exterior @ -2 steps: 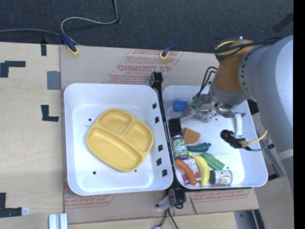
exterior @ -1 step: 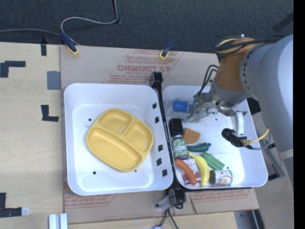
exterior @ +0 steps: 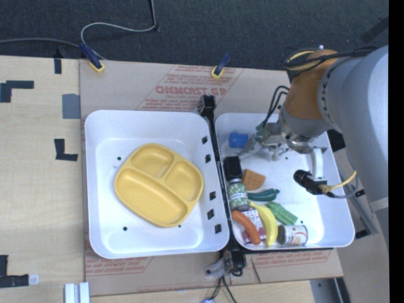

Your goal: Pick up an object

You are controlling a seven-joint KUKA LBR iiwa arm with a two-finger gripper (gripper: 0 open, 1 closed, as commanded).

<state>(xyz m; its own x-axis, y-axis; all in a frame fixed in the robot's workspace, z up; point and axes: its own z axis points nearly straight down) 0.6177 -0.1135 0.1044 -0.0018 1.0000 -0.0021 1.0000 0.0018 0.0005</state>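
The right bin point(exterior: 334, 223) holds several small items. A blue object point(exterior: 238, 139) lies at its far left, with a black block point(exterior: 232, 167) and a brown wedge point(exterior: 253, 180) in front of it. Nearer the front lie a green-capped jar point(exterior: 238, 196), green vegetables point(exterior: 264, 195), a yellow banana point(exterior: 269, 223), an orange carrot-like piece point(exterior: 245, 227) and a small can point(exterior: 293, 234). My gripper point(exterior: 268, 148) hangs low over the far part of this bin, just right of the blue object. Nothing is visibly held in it.
In the left bin point(exterior: 101, 169) lies a yellow divided plate point(exterior: 161, 183). A black divider rail point(exterior: 213, 169) runs between the bins. The grey arm point(exterior: 353, 106) covers the right bin's far right corner, and a black cable point(exterior: 312, 180) hangs beside the wrist.
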